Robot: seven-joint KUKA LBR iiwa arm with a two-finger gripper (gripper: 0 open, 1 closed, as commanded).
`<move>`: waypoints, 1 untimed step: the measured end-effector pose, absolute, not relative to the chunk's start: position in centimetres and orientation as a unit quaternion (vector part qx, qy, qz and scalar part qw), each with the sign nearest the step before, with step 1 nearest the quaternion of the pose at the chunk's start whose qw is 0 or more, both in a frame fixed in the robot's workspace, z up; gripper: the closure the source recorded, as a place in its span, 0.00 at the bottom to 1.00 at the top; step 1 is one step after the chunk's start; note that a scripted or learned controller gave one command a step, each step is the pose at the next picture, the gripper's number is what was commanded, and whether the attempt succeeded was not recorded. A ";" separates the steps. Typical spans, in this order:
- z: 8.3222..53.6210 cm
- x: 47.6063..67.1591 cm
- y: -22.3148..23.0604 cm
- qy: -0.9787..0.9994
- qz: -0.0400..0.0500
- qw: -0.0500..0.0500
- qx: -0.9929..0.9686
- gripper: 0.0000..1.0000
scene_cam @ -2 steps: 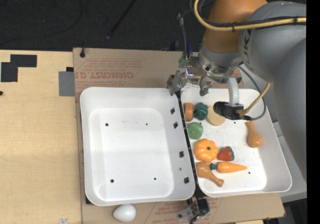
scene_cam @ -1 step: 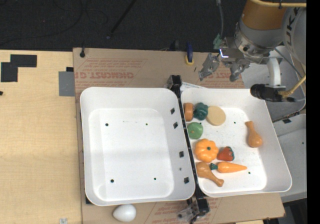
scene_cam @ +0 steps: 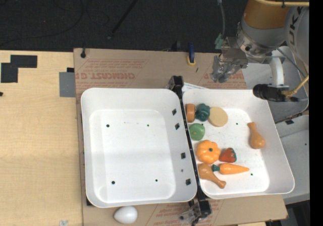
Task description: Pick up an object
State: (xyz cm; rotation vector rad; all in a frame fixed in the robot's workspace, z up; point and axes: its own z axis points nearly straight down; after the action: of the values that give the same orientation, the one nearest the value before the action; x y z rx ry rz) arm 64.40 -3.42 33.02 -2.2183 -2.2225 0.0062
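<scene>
Pumpkin (scene_cam: pixel 207 151) in right bin (scene_cam: pixel 275 129); 2 bins on cardboard (scene_cam: pixel 131 68), wooden bench (scene_cam: pixel 35 144); gripper (scene_cam: pixel 222 74) state unclear

Pumpkin (scene_cam: pixel 207 151): orange, ribbed, upright, mid right bin.
Carrot (scene_cam: pixel 233 169): orange, lying flat, tip pointing right, just below red strawberry (scene_cam: pixel 228 155).
Green pepper (scene_cam: pixel 196 131): above pumpkin, near divider.
Tan drumstick (scene_cam: pixel 256 135): alone, right side.
Beige round disc (scene_cam: pixel 218 117): beside teal piece (scene_cam: pixel 203 112).
</scene>
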 end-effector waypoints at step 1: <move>49.4 62.5 2.3 -0.710 -0.007 -0.005 -0.705 1.00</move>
State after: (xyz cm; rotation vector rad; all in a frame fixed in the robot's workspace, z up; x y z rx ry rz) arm 62.46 2.30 49.36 -2.2205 -2.2367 -0.0212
